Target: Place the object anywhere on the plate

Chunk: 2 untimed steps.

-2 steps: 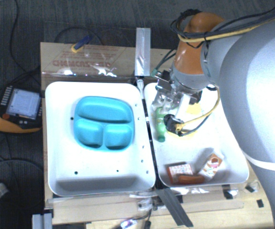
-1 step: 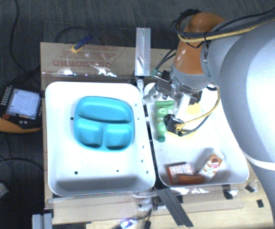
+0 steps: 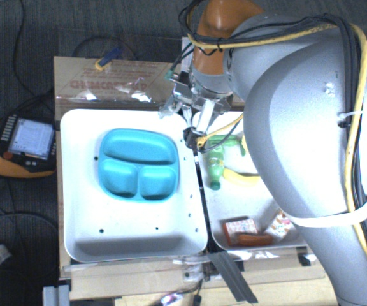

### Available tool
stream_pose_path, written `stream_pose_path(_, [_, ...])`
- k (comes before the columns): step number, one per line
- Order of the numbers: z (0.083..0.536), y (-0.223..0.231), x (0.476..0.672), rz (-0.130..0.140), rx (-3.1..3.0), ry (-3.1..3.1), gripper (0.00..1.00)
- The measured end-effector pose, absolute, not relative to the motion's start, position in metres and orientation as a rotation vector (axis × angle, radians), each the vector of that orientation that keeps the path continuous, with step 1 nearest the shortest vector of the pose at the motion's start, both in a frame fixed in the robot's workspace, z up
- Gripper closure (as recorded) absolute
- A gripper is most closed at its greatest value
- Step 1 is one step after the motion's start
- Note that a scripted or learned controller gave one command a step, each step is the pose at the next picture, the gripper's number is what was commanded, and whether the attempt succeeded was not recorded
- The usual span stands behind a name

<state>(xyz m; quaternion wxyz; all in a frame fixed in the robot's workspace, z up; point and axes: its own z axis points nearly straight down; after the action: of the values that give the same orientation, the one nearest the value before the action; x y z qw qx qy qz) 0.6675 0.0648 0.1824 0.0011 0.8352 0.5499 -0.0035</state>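
Observation:
A blue plate [image 3: 139,164] with three compartments lies in the middle of the left bin [image 3: 81,234]. My gripper [image 3: 193,123] hangs over the divide between the two bins, near their back edge, just past the plate's back right corner. I see nothing between its fingers. A green bottle [image 3: 214,169] lies in the right bin directly below and right of the gripper, with a yellow banana [image 3: 242,176] beside it. The arm hides much of the right bin.
At the front of the right bin [image 3: 216,238] lie a small brown box [image 3: 239,225], a reddish sausage-like piece [image 3: 250,239] and a white and pink packet [image 3: 282,225]. A cardboard sheet [image 3: 107,81] sits behind the left bin. A handheld pendant [image 3: 24,142] rests off the bench to the left.

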Motion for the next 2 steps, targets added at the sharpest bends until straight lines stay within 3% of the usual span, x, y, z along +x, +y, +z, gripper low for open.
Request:
stream_pose_path(1, [0.1827, 0.0647, 0.6676, -0.011, 2.622, 1.726, 0.0])
stream_pose_path(2, [0.1912, 0.0639, 0.6673, -0.02, 2.617, 1.725, 1.0])
